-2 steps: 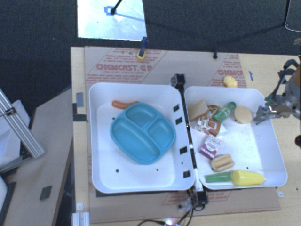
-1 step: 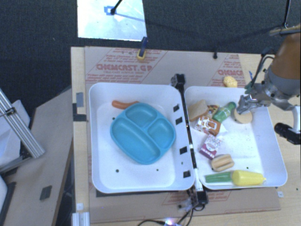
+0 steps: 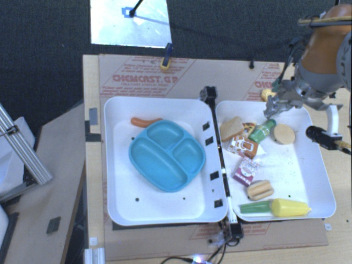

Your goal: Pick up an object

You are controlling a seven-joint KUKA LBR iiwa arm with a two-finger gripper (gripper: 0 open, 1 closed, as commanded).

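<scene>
My gripper (image 3: pixel 271 112) hangs over the far edge of the right bin (image 3: pixel 313 172), just above the cap end of a small green bottle (image 3: pixel 262 131). I see nothing held in it. Near it lie a bread slice (image 3: pixel 231 128), a round tan biscuit (image 3: pixel 284 134) and a red-and-white packet (image 3: pixel 242 146). Further forward in the same bin are a pink packet (image 3: pixel 246 171), a hot dog bun (image 3: pixel 260 190) and a yellow-and-green corn cob (image 3: pixel 276 207).
The left bin (image 3: pixel 118 191) holds a blue divided plate (image 3: pixel 166 154) and an orange sausage (image 3: pixel 146 121) at its far side. A black divider (image 3: pixel 215 147) runs between the bins. A small yellow object (image 3: pixel 267 94) lies behind the right bin.
</scene>
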